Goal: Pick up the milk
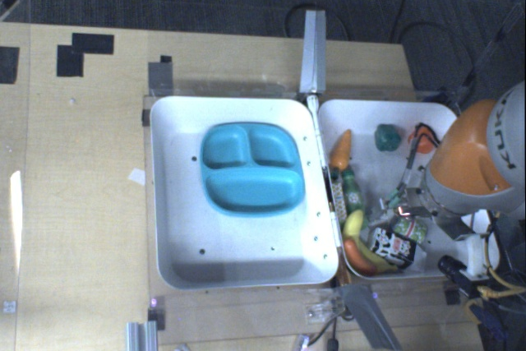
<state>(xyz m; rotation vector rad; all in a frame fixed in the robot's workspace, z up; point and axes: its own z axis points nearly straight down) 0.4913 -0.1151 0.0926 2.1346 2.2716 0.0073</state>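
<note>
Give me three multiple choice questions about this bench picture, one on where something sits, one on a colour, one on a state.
1. Where does the divided tray sit?
A. In the left bin
B. In the right bin
C. On the bare bench

2. What colour is the tray?
A. Red
B. Blue
C. Yellow

3. How does the milk carton stand relative to the right bin?
A. Lifted clear above it
B. Lying inside it
C. Set on the tray

Answers: 1 A, the tray rests inside the left bin. 2 B, it is light blue. 3 B, the carton lies at the bin's near end beside the banana.
</note>
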